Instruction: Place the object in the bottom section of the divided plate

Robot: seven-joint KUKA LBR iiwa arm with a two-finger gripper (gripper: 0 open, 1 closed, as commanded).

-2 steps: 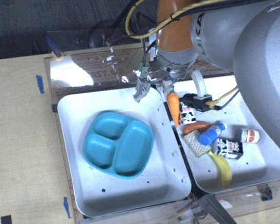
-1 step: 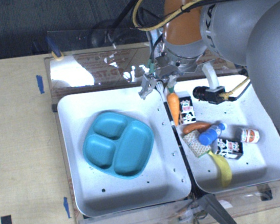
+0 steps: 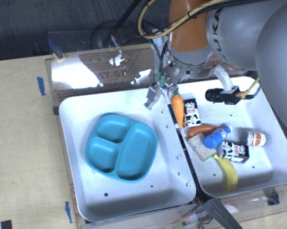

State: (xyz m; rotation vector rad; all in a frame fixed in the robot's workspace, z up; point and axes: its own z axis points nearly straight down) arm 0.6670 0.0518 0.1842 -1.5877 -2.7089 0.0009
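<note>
Two shallow white bins (image 3: 86,198) share the bench: blue divided plastic plate (image 3: 120,147) sits mid-left bin, its sections unfilled, while the gripper (image 3: 157,93) hangs over the dividing wall near an orange carrot (image 3: 178,109), grip state indeterminate, presumably mid-transfer.

Grey arm (image 3: 257,21) enters from the right, orange band (image 3: 189,7) just above the wrist, cables looped over it. Hand (image 3: 157,91) points down and leftward from the wrist, metal fingers (image 3: 151,99) at its lower left tip; grip unclear.
</note>
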